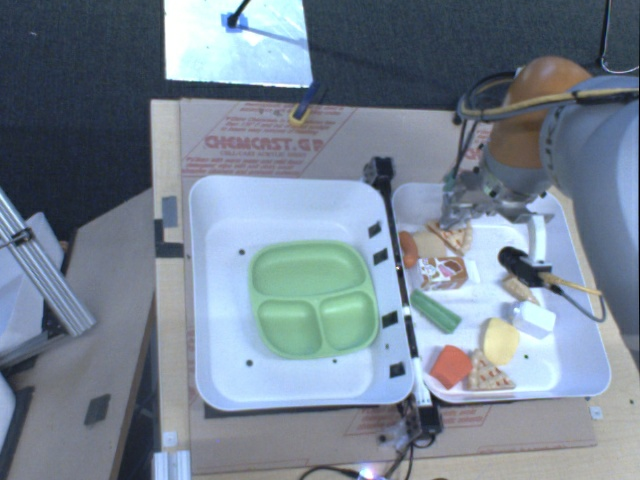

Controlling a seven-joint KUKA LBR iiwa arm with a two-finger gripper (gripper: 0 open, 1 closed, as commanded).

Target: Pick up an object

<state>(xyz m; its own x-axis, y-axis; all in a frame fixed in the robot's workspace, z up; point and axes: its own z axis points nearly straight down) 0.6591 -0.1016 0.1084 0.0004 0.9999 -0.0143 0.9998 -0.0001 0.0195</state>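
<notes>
My gripper [456, 215] is low in the far part of the right bin [575, 313], reaching in from the right. Just below its tip lies a tan and orange wedge-shaped toy slice [453, 238]; I cannot see whether they touch. Close by are an orange sausage [408, 249] to the left and a small printed packet [443, 272] in front. Nothing is visibly lifted off the bin floor.
Nearer in the right bin lie a green block [435, 310], a red piece [451, 365], a waffle wedge [489, 376], a yellow lemon shape [501, 341], a white block [537, 319] and a small tan piece [518, 289]. The left bin [215, 268] holds a green divided plate [312, 298].
</notes>
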